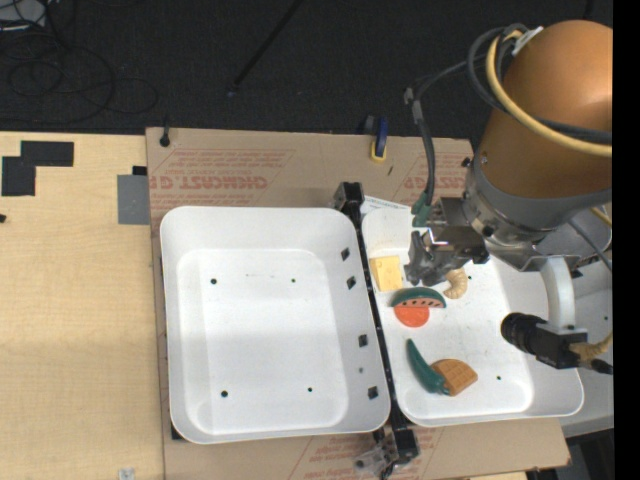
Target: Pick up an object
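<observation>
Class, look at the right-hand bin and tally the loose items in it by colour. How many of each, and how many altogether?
Yellow: 1, the yellow block
Red with green rim: 1, the watermelon slice
Green: 1, the green pepper
Tan-brown: 1, the bread piece
Beige: 1, the beige piece, partly behind the gripper
Total: 5

With the gripper low in the right bin, a cheese block lies just left of it, a watermelon slice just before it, a pepper and bread piece farther forward, the left bin beyond the cheese.
</observation>
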You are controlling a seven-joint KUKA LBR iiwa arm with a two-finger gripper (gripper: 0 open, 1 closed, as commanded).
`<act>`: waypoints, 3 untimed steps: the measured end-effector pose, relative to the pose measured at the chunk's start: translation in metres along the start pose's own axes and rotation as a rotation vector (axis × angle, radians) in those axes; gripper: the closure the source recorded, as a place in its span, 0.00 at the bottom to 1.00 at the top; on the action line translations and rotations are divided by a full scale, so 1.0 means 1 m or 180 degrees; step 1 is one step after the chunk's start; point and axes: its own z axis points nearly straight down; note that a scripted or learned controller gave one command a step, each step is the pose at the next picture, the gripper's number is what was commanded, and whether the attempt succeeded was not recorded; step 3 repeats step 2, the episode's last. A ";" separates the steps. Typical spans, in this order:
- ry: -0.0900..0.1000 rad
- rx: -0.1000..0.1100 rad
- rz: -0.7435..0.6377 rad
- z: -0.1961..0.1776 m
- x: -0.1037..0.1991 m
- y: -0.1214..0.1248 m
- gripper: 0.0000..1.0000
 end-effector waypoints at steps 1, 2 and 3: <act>0.0003 0.0001 -0.0004 0.062 -0.021 -0.008 1.00; 0.0012 -0.0052 -0.0037 -0.018 0.055 0.018 1.00; 0.0012 -0.0052 -0.0037 -0.018 0.055 0.018 1.00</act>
